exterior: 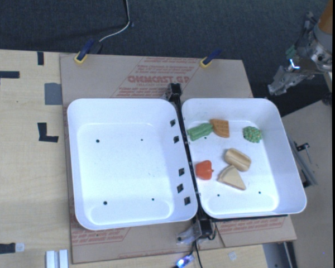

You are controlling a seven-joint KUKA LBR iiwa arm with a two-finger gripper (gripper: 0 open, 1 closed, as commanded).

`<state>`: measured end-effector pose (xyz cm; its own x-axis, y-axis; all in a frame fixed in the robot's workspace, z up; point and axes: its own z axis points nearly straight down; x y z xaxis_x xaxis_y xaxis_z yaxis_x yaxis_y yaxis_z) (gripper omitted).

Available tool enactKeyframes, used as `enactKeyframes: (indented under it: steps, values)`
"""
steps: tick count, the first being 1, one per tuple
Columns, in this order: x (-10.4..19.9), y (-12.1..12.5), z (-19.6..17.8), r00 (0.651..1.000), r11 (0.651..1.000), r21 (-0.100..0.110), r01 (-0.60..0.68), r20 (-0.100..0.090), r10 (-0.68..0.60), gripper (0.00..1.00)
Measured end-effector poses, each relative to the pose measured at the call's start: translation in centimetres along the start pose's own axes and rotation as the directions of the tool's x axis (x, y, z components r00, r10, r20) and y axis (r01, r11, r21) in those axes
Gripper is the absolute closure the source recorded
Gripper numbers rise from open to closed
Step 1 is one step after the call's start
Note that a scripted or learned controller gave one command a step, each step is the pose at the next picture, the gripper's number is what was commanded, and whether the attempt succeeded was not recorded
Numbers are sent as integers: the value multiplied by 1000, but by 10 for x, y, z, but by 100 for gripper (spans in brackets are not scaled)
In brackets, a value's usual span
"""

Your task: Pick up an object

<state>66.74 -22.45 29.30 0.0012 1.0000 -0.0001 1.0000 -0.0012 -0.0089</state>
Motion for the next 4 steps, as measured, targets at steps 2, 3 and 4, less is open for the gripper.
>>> enactKeyframes:
  steps: [2, 3, 4]
  values:
    - [126, 0, -205, 1000, 1000, -20, 10, 0, -10, 100]
    - [216, -1, -245, 1000, 1000, -13, 10, -1, -10, 100]
    - [277, -2, -241, 1000, 1000, -9, 8, -1, -8, 100]
